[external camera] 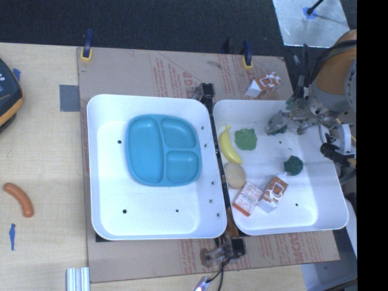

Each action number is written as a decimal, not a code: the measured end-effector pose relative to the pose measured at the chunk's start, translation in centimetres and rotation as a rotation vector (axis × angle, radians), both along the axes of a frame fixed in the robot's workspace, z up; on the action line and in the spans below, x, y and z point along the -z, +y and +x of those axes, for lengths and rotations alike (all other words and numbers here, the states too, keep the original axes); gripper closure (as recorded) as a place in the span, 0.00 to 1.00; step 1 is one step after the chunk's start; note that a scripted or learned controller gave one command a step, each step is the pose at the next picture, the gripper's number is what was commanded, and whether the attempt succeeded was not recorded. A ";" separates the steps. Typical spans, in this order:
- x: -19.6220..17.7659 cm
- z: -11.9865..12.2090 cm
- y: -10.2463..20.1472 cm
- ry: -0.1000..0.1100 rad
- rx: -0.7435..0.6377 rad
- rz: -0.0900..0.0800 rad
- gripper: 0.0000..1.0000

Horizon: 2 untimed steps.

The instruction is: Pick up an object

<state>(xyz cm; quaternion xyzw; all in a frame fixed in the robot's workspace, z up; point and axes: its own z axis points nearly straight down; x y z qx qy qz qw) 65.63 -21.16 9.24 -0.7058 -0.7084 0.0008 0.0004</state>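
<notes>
My gripper hovers over the far part of the right bin, on the arm that comes in from the right. In that bin lie a yellow banana, a light green leafy piece, a dark green broccoli-like piece, a beige round piece and two red-and-white cartons. The leafy piece sits just left of the gripper, and the dark green piece lies in front of it. I see nothing held by the gripper.
The left bin holds a blue divided plate. A small carton lies on the cardboard behind the right bin. An orange sausage rests on the bench at far left, and a black-and-yellow device sits at the left edge.
</notes>
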 end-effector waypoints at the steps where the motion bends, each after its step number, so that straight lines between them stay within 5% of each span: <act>1: 0.0 0.0 0.0 0.001 -0.002 0.001 0.00; 2: 0.0 0.0 0.0 0.001 -0.002 0.001 0.00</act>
